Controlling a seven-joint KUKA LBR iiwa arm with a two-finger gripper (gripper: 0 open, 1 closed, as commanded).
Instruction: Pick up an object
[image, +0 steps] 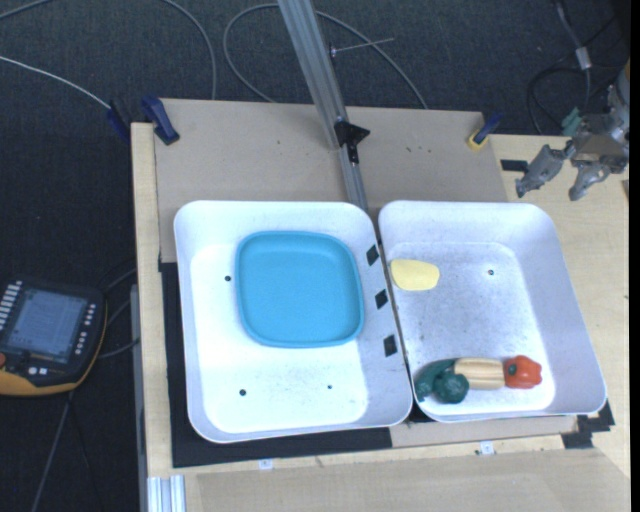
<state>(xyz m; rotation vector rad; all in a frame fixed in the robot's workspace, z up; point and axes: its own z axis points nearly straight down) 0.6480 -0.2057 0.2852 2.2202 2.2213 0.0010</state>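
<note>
Meanwhile the tan stick (479, 373) lies lengthwise left-to-right in the right bin (560, 270), gripper (556, 179) spread wide.

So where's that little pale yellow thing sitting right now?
The pale yellow piece lies in the right bin, near its upper-left corner by the divide with the left bin, well apart from the toys along the bottom edge.

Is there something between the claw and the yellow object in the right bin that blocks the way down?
Nothing visible does. The claw, fingers spread, is beyond the right bin's far right corner. The yellow object lies alone near the bin's left wall, nothing on top.
</note>
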